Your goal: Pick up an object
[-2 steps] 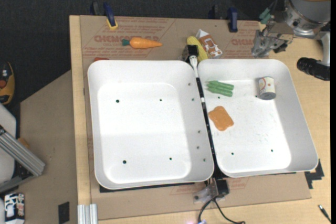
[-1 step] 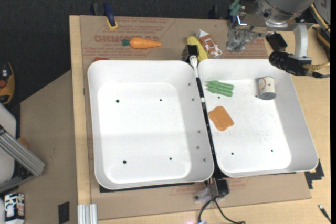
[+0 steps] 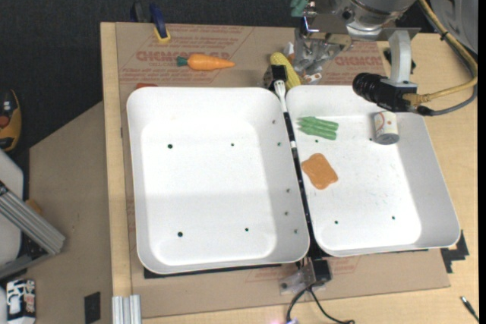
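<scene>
While my fingers (image 3: 317, 57) hang above the desk (image 3: 228, 42) behind the right bin (image 3: 425, 186), I cannot tell their state. That bin holds 3 things: green beans (image 3: 317, 127), an orange piece (image 3: 320, 171) and a small can (image 3: 384, 127).

Cardboard-topped bench (image 3: 197, 292) bears two bins (image 3: 205, 178), a carrot (image 3: 206, 63)
</scene>
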`<state>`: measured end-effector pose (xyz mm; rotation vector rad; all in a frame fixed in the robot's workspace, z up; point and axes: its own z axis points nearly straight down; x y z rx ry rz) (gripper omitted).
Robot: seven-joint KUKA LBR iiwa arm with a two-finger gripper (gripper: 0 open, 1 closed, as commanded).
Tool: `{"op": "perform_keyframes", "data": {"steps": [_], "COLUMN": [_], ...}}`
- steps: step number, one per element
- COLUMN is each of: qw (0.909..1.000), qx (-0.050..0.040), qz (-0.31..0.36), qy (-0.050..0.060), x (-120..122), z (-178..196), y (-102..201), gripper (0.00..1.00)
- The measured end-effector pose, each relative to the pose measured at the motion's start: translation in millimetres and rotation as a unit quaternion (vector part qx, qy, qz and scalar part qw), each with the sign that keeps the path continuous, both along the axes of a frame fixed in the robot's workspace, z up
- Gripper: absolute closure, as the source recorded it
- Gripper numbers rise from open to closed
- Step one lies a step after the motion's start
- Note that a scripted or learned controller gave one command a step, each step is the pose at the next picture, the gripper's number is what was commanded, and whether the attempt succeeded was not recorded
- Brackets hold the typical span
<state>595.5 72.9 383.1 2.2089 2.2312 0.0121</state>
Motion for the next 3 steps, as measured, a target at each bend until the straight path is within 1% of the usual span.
{"op": "perform_keyframes", "data": {"steps": [1, 2, 3], "qw": [1.0, 1.0, 1.0], "qx": [0.0009, 0.0015, -0.002], "qz": [0.001, 0.0, -0.004], "qy": [0.0, -0.001, 0.003], "x": [-58, -103, -101], "z": [51, 133, 128], "y": [85, 143, 139], "gripper": [1.0, 1.0, 0.0]}}
